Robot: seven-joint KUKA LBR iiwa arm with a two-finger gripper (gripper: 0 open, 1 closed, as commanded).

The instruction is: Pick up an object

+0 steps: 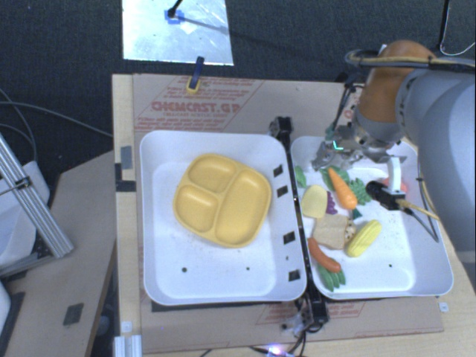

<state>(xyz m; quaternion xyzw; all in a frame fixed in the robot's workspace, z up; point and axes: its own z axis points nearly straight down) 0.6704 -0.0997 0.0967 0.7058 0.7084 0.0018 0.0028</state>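
i see the arm [416, 88] reaching over the right bin [428, 274]; left bin [160, 274] holds a yellow divided plate [222, 199]; gripper [336, 153] hangs above the toy food at the bin's far-left corner, grip state i cannot tell; carrot [343, 189] just beneath it, corn [363, 238] nearer me.

glossy plastic tray [222, 199], seemingly matt cardboard [223, 103]
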